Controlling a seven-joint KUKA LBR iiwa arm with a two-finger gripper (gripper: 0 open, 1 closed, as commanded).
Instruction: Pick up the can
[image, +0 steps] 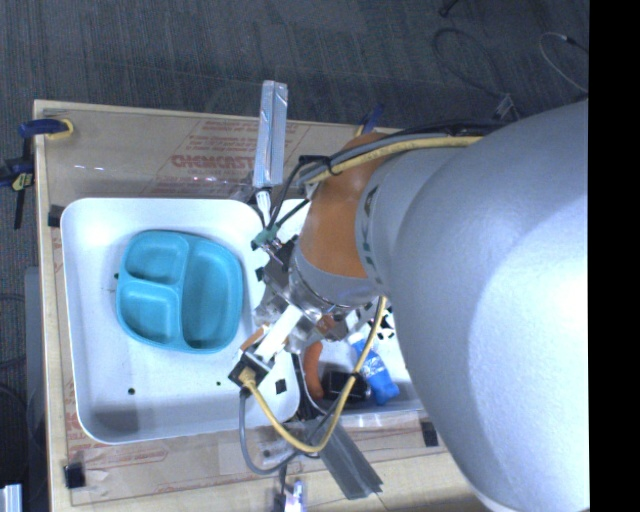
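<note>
My arm reaches down over the right bin (400, 415) and hides most of it. The gripper (303, 350) hangs low over that bin's left side, close to the wall shared with the left bin. Just right of it lies a blue cylindrical thing with a pale label (374, 374), possibly the can, tilted and partly covered by the wrist. An orange-brown rounded thing (312, 368) sits right under the gripper, beside a dark object (338, 384). I cannot make out anything held.
The left bin (90, 300) holds a light-blue divided tray (182, 290) in its upper middle. A metal bar (270, 130) stands upright behind the bins. The bench's wooden edge (150, 460) runs along the front.
</note>
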